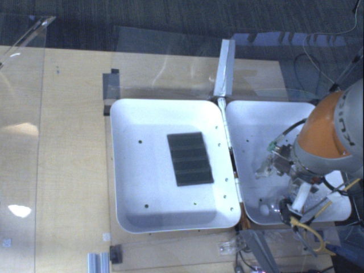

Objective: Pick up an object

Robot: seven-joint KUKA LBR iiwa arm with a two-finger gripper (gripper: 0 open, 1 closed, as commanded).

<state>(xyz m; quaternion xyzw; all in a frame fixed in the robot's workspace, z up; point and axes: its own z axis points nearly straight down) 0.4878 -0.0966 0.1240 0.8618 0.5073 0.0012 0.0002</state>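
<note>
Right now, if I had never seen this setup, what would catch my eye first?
Probably the dark ribbed slab lying flat in the middle of the left bin. Then the arm's orange band, reaching in from the right above the right bin.

My arm (335,131) comes in from the right, the orange band above my wrist bulking large at the edge. My wrist bends downward and to the left, cables looping round it. My pincer (272,165) hangs low at its end, too cluttered to read.
</note>
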